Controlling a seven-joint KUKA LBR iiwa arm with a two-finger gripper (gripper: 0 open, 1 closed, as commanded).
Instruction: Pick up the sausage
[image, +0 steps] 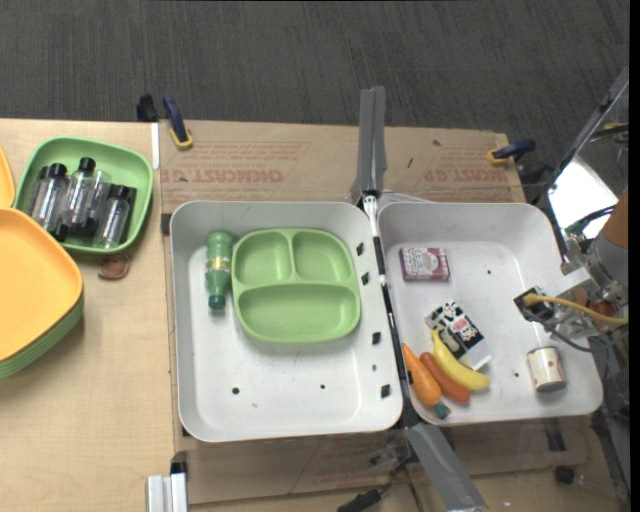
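The sausage (448, 386) is a short, reddish-orange toy piece with rounded ends, lying flat on the floor of the right-hand white bin (500, 255) near its front left corner. It runs diagonally, upper end toward the bin's left wall and lower end toward the front rim. It lies wedged between a carrot (421, 376) on its left and a banana (458, 364) on its right, touching both.

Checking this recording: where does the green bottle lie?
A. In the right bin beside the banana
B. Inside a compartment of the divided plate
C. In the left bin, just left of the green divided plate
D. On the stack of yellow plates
C: the green bottle lies on the left bin's floor, along the left edge of the green divided plate.
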